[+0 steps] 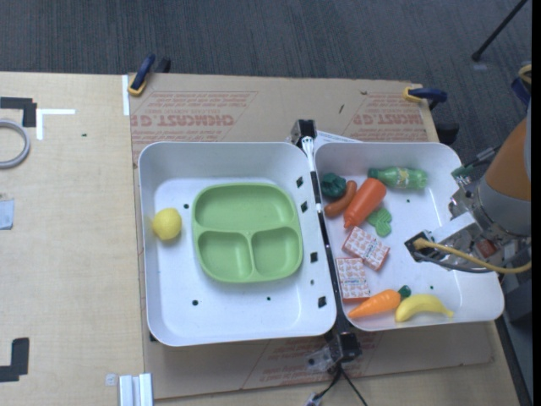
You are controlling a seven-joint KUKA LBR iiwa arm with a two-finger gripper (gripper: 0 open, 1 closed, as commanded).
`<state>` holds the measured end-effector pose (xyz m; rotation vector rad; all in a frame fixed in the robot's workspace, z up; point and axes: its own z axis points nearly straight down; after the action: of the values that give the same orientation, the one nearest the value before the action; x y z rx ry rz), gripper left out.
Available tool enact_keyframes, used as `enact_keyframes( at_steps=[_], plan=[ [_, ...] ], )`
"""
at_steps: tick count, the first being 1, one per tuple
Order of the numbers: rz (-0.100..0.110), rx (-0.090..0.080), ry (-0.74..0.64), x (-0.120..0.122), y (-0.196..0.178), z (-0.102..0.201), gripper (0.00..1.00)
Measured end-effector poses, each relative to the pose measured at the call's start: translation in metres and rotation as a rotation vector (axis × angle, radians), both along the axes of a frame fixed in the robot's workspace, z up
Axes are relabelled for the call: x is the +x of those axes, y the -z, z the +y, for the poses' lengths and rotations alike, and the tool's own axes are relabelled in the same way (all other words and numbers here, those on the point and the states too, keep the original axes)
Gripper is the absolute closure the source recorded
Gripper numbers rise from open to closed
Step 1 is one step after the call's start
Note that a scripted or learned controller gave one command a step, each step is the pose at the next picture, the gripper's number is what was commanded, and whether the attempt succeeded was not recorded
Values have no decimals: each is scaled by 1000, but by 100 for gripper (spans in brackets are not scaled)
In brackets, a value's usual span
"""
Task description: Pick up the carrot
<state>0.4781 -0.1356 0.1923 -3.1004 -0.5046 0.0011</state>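
Note:
Two orange carrot-like things lie in the right bin (439, 194). A small carrot (374, 304) with a green top rests near the front wall, touching a yellow banana (423, 309). A larger orange cone-shaped carrot (365, 201) lies tilted in the back half, beside a brown sausage (340, 200). My gripper (464, 196) hangs over the right edge of this bin, well to the right of both carrots and touching neither. The wrist hides how it stands.
The right bin also holds a green cucumber (399, 177), two green leafy pieces (332, 184) and two red-patterned boxes (366, 248). In the left bin (169, 311) sit a green divided plate (248, 231) and a yellow lemon (166, 224).

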Motion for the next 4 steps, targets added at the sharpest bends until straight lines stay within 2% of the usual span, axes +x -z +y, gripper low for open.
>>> enact_keyframes(
  at_steps=[1,2,3,4],
  plan=[
    [1,2,-2,0,100,44,100],
    [1,1,37,0,25,-17,100],
    [2,2,-1,-1,100,35,100],
    [0,0,117,0,1,-5,100]
  ],
)
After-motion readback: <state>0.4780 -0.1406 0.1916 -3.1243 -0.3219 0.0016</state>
